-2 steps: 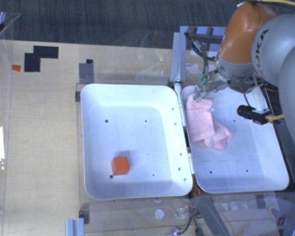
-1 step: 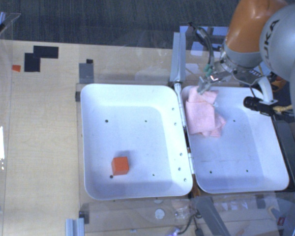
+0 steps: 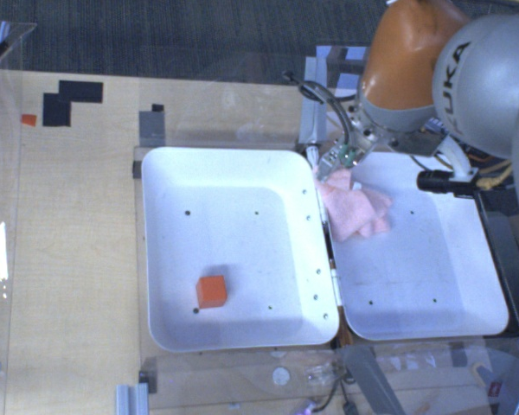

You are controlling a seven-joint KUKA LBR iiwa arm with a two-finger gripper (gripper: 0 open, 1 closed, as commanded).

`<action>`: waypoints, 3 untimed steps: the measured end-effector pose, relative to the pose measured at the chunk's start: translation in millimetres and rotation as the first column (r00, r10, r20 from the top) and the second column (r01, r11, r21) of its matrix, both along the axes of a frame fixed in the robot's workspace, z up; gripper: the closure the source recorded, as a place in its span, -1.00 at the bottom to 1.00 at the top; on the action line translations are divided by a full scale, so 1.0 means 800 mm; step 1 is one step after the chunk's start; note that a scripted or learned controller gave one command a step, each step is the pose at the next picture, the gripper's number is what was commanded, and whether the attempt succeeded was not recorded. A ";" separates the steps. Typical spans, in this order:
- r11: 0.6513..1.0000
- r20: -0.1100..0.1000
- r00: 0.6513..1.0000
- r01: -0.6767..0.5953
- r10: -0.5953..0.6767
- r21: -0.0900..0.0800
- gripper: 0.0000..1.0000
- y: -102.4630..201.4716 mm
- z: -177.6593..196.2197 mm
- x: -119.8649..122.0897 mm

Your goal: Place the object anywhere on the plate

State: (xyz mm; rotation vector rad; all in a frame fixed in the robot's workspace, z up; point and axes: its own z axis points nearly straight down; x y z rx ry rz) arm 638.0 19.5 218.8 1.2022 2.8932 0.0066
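A crumpled pink cloth-like object (image 3: 356, 211) lies in the right white bin (image 3: 432, 309), close to its left wall. Its upper tip reaches up under my gripper (image 3: 340, 160), which hangs over the bin's far left corner, touching or just above that tip. The orange band and grey wrist cover most of the gripper. A small orange cube (image 3: 212, 291) rests in the left white bin (image 3: 242, 175), toward its near left part, far from the gripper.
The two bins meet along a narrow ridge (image 3: 326, 240) just left of the pink object. Cables and a black bracket (image 3: 445, 181) hang off the arm over the right bin's far edge. Black markers (image 3: 67, 100) lie on the wooden bench at the far left.
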 end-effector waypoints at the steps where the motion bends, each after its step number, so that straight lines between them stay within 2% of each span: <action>1: 0.920 0.003 0.920 -0.392 0.392 -0.004 1.00 0.053 0.013 -0.015; 2: 0.706 0.001 0.706 -0.708 0.708 -0.006 1.00 0.108 0.002 -0.041; 3: 0.702 0.003 0.702 -0.712 0.712 -0.006 1.00 0.165 0.020 -0.070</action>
